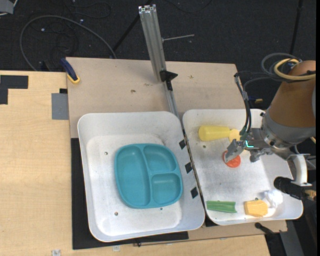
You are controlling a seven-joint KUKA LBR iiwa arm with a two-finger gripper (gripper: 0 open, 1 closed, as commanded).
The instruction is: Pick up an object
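- A pale wooden panel (pixel 26 159) covers the far left, with dark rectangular cut-outs near its upper left part.
- The worktop (pixel 202 87) is a tan board beyond the bins; a small blue and yellow tool (pixel 71 71) lies at its back left corner.
- The left bin (pixel 90 143) is white and shallow, and a teal divided tray (pixel 148 175) with three compartments lies flat in its middle.
- A metal post (pixel 152 39) rises at a tilt from the back of the worktop, between the two bins.
- The right bin (pixel 213 183) stands just beside the left one, with small black clips along the seam.
- A green flat piece (pixel 221 206) lies near the right bin's front edge.
- A yellow handle-shaped object (pixel 217 133) lies on its side near the bin's back.
- A small red-orange round object (pixel 233 161) sits on the bin floor just below it.
- The pincer (pixel 234 152) is right over the red-orange object and touching it as seen here; I cannot tell how wide it stands or whether it grips anything.
- A yellow block (pixel 256 208) lies near the front right corner, beside a white crumpled item (pixel 272 198).
- The floor behind is black, with dark cables (pixel 48 31) looped across it.
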